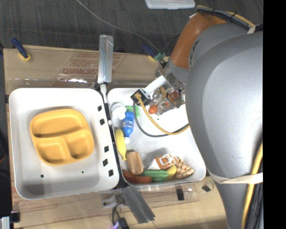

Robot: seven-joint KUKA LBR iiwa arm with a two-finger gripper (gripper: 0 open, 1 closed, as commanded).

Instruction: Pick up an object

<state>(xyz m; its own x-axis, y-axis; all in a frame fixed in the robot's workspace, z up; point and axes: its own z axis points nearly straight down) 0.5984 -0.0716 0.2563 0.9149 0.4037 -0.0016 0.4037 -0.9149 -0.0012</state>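
The approach step appeared to be in hand: the gripper point(161, 102) was seen over the far part of the right bin point(178, 138), and its state could not be told. Candidate objects, a blue bottle point(128, 125), banana point(119, 143) and green toy point(157, 175), lay along that bin's left and near walls. A descent onto one would be called for. Left of that bin, a yellow tray point(61, 135) occupied the left bin point(22, 116) on a cardboard-covered bench point(53, 62).

The grey arm point(223, 103) covers the right bin's point(147, 147) right side; a white object point(170, 3) is cropped at the frame's top edge.
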